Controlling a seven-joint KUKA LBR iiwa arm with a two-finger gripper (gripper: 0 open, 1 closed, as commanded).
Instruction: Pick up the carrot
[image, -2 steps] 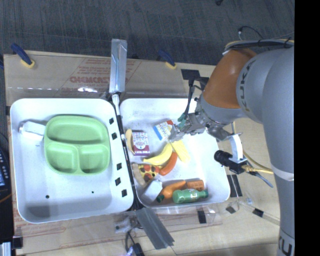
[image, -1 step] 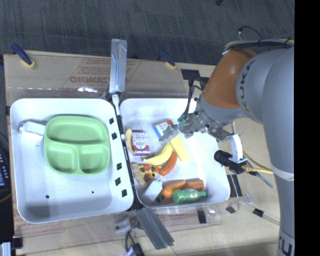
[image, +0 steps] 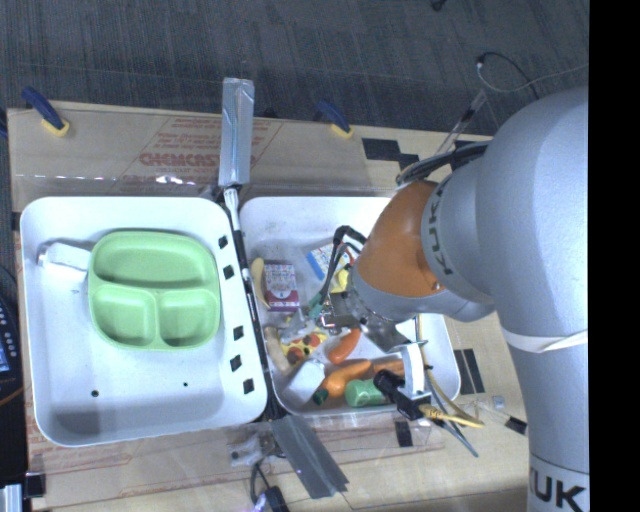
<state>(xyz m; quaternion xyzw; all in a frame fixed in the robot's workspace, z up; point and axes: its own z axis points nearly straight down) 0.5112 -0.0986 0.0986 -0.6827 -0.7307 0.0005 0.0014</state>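
Over a tan bench (image: 120, 150) on dark carpet: two white bins, one grey arm (image: 520, 230) reaching in from the right.

Left bin (image: 60, 400) holding one green divided tray (image: 155, 290); right bin (image: 300, 215) cluttered with small items. Gripper (image: 345, 320) lowered into the right bin, open or clenched impossible to tell. Two orange pieces near its front: carrot (image: 347, 376) lying beside a green item (image: 365, 393), another just above.
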